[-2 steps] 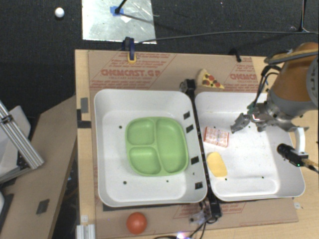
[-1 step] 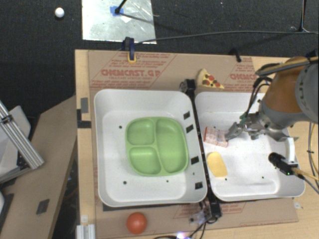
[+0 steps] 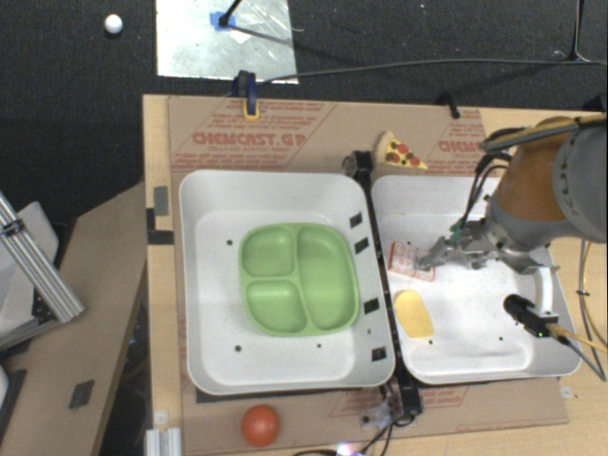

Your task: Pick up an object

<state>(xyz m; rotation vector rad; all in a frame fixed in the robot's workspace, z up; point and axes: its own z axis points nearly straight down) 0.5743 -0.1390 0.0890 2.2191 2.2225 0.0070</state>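
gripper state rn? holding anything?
End effector: low in the right bin, its tip by the small pink-and-white packet. Grip state cannot be told; no hold visible.

Two bins stand side by side on the bench. A divided tray lies in the middle of the left bin. In the right bin, a small packet lies at the left wall, with a flat oval piece just near of it. The gripper is over the right bin, just right of the packet. A pizza-slice toy lies on the bench beyond the right bin's far left corner. A ball rests on the bench at the near edge, before the left bin. A clamp sits at the bench's far edge.
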